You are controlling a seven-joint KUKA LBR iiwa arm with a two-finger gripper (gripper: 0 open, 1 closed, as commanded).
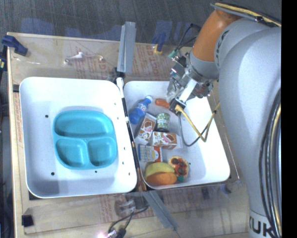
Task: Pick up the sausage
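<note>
Far to the left of the end effector (177,89) we see the left white bin (29,133) on the bench (64,53), and a blue divided tray (84,138) lies flat in it. Nearer, in the right white bin (212,152), a blue bottle (138,110) lies tilted to the end effector's lower left, with a red and white carton (147,128) just below the bottle. The sausage (161,103), a small orange piece, lies on the bin floor just to the left of and slightly below the end effector, close to it; we cannot tell whether they touch. Below the sausage stands a green jar (162,121), and below that a second carton (163,140) lies on its side. Further down, at the bin's near edge, a banana (158,168) rests on an orange (160,179), with a red and yellow item (179,166) beside them. The end effector hangs over the bin's far part, and we cannot tell whether it is apart or together. The grey arm (247,83) rises to its right.
</note>
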